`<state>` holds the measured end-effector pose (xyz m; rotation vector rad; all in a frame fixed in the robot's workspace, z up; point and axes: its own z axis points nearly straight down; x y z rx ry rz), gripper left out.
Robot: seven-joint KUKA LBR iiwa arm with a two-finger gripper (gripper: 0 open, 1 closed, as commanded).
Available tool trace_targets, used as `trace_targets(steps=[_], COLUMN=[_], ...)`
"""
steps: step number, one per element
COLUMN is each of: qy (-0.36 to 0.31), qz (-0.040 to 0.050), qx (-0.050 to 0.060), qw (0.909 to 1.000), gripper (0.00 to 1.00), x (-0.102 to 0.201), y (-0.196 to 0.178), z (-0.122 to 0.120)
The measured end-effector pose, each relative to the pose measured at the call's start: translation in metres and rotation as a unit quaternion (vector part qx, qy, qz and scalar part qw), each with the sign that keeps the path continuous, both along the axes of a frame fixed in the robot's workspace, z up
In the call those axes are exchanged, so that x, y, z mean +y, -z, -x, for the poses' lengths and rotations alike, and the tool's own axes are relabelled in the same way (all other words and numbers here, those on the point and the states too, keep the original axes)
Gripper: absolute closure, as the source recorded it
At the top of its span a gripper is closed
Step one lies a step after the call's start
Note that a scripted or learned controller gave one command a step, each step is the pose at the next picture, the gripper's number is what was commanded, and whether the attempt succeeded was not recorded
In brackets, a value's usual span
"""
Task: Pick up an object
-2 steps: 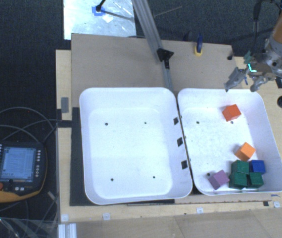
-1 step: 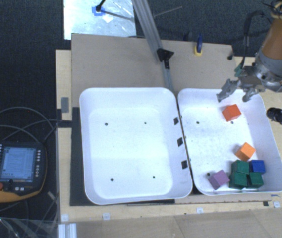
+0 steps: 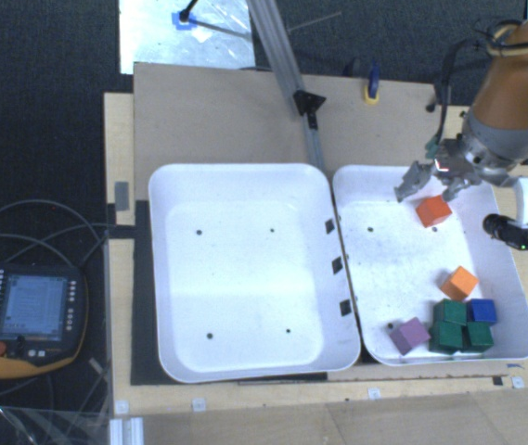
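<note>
- Pick not done, as I read it. The red-orange block (image 3: 433, 211) sits on the floor of the right bin (image 3: 375, 248), far end, not lifted.
- My end effector (image 3: 433, 185) hangs just over the far edge of that block, fingers spread wide: one finger (image 3: 410, 183) points left, the other is close above the block's right corner. Nothing is between them; I can't tell whether a tip touches the block.
- Other candidates lie at the near right of the same bin: a lighter orange block (image 3: 460, 282), a blue block (image 3: 482, 311), a cluster of green blocks (image 3: 454, 327) and a purple block (image 3: 410, 334), packed close together.
- Left bin (image 3: 236, 267) carries none of the blocks.
- Left to do, in my judgement: descend, centre on the block, close, lift.
- Both bins sit side by side on the worktop (image 3: 217, 109).
</note>
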<state>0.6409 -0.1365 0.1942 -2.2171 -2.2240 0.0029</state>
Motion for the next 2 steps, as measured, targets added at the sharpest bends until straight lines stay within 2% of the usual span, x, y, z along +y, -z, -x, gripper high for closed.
trace_targets(steps=[1,2], qy=[0.0,-0.001], qz=[-0.0003,0.0], qx=[0.001,-0.004], qw=[1.0,1.0], gripper=[0.0,1.0], x=[0.0,-0.001], y=[0.06,0.045], z=[0.007,0.004])
